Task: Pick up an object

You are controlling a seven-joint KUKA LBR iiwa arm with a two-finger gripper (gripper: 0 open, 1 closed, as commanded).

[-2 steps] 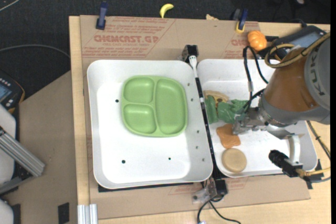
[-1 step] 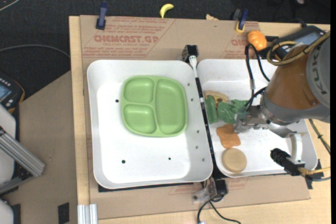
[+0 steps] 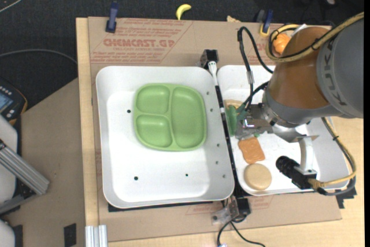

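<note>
My gripper [image 3: 247, 123] is low over the left side of the right bin [image 3: 231, 79], under the arm's orange band. A green object [image 3: 232, 118] lies right beside it, against the bin's left wall, and is partly covered by the gripper. Just in front of the gripper lies a flat orange-brown piece [image 3: 252, 150]. A round beige piece [image 3: 258, 176] sits nearer the bin's front edge. At the bin's far right corner an orange object [image 3: 281, 43] peeks out behind the arm. I see nothing clearly between the gripper's tips.
The left bin [image 3: 115, 170] holds a green divided plate [image 3: 170, 116] in its far half. A small yellow thing [image 3: 183, 10] lies on the cardboard's far edge. Blue clamps [image 3: 112, 17] grip the board at the back. The arm covers much of the right bin.
</note>
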